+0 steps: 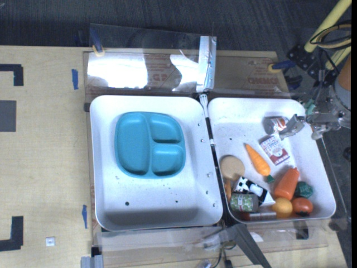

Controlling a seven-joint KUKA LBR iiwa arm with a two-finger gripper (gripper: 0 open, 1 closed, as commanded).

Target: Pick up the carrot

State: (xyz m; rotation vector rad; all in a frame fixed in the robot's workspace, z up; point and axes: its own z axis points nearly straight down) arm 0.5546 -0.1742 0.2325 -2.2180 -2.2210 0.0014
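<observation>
The carrot [257, 158] is small and orange with a green stub at its lower end. It lies slanted on the floor of the right bin [240, 116], near the middle. My gripper [296, 122] reaches in from the right over that bin's upper right part, above and to the right of the carrot and apart from it. A grey and red packet [275, 125] lies just left of the gripper. Nothing shows as held.
Around the carrot lie a red and white packet [275, 149], a tan disc [232, 165], a larger orange vegetable [286, 183], a black and white toy [249, 186], a green can [244, 202], a lemon [283, 206] and a tomato [302, 205]. The left bin [106, 194] holds a blue divided plate [149, 144].
</observation>
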